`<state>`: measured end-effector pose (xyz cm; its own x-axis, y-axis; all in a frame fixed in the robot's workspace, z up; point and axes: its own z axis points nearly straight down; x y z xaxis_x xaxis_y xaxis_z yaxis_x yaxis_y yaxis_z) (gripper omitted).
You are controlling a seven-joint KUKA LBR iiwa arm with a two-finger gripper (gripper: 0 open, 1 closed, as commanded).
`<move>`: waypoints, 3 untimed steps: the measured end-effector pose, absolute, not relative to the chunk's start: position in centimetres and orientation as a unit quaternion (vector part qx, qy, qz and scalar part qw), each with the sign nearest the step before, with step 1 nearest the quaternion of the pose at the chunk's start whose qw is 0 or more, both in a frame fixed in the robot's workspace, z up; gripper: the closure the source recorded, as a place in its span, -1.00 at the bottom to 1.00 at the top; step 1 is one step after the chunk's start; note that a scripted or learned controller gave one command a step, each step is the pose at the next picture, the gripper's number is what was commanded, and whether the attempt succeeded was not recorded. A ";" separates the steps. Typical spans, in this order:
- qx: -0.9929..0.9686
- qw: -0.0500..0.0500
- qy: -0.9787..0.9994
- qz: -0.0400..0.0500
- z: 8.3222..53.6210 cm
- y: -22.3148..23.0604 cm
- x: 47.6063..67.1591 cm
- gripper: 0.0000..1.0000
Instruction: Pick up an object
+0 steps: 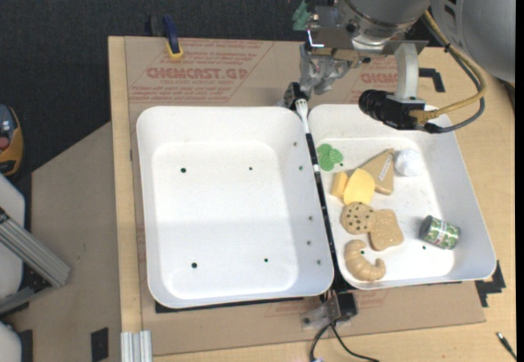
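My gripper (323, 78) hangs under the grey and orange wrist, over the far rim where the two bins meet. The right bin (471, 203) holds several toy foods. Among them are a green leaf (330, 157), a yellow cheese wedge (358, 186), a tan slice (380, 169), a white ball (406, 162), a chocolate-chip cookie (356, 217), a tan cracker (386, 230), a croissant (364, 261) and a green can (440, 232). The gripper is well behind and above all of them, closest to the green leaf. I see nothing hanging from it.
The left bin (221, 213) lies beside the right one on a cardboard sheet (205, 65). A black cable and hose (401, 110) droop from the wrist over the right bin's far edge. A blue and yellow clamp (172, 37) stands at the back left.
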<state>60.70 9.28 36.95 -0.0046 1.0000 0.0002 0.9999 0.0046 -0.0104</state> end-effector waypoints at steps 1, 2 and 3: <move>-0.704 0.004 -0.711 0.003 30.7 19.0 60.8 1.00; -0.706 -0.002 -0.708 -0.005 39.1 19.1 61.9 1.00; -0.706 -0.001 -0.708 -0.001 39.8 22.1 59.7 1.00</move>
<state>59.72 22.09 39.79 -0.0028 1.0000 0.0010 1.0000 0.0028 0.0026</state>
